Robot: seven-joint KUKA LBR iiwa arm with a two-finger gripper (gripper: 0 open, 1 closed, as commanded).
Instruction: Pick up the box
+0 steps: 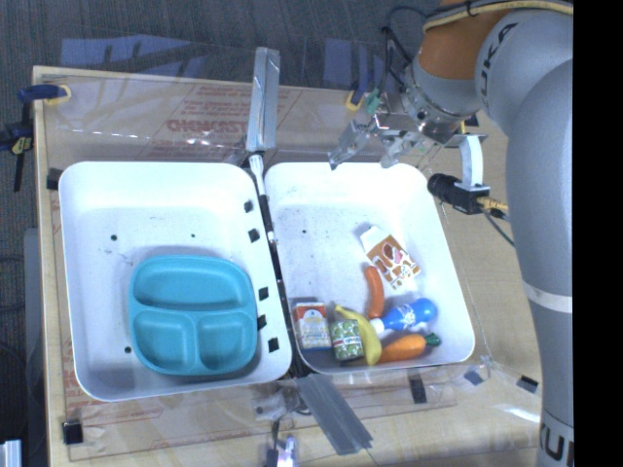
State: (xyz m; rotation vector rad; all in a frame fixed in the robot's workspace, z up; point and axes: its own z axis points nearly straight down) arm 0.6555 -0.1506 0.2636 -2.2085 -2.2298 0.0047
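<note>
Wooden worktop [506,397] carrying two white bins side by side. Near corner of the right bin [331,197]: one small box [311,325], one can [346,340], one banana [364,333], one carrot [404,347], one blue-and-white toy [409,313], one sausage [375,286] and one orange-patterned carton [390,258], crowded together; the far half of its floor lies open. Left bin [88,202]: one blue three-compartment tray [193,313]. Far side: the hand [367,149] hangs over the right bin's far rim, fingers spread, gripping nothing. Red print under the plastic sheet is illegible.
</note>
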